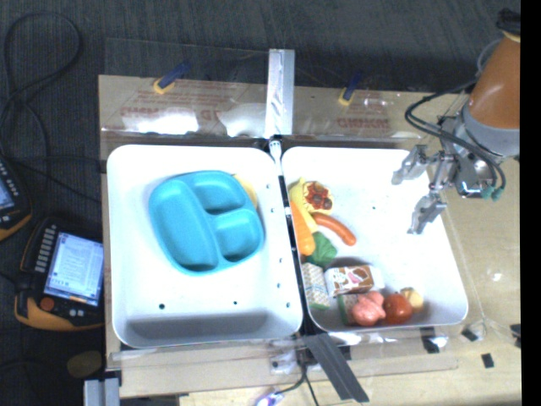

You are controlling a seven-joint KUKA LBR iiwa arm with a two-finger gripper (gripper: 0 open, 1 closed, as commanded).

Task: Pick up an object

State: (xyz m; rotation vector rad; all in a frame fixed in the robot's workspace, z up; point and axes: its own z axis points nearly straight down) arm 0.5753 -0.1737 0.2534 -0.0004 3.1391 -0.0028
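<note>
My gripper point(420, 189) hangs over the upper right part of the right bin point(385, 163), fingers spread open with nothing between them. Below and left of it lie the toy foods: a red sausage point(335, 227), an orange carrot point(303, 229) with a green piece point(322, 246), a pizza-like slice point(317, 195), a small brown and white carton point(350, 279), a pink lump point(366, 308), a red tomato point(398, 307). They sit along the bin's left side and front edge, apart from the gripper.
The left bin point(135, 311) holds a blue divided tray point(205, 218) with something yellow peeking out behind it. A clear panel with clamps point(270, 100) stands behind both bins. A handheld pendant point(59, 269) lies left of the bench.
</note>
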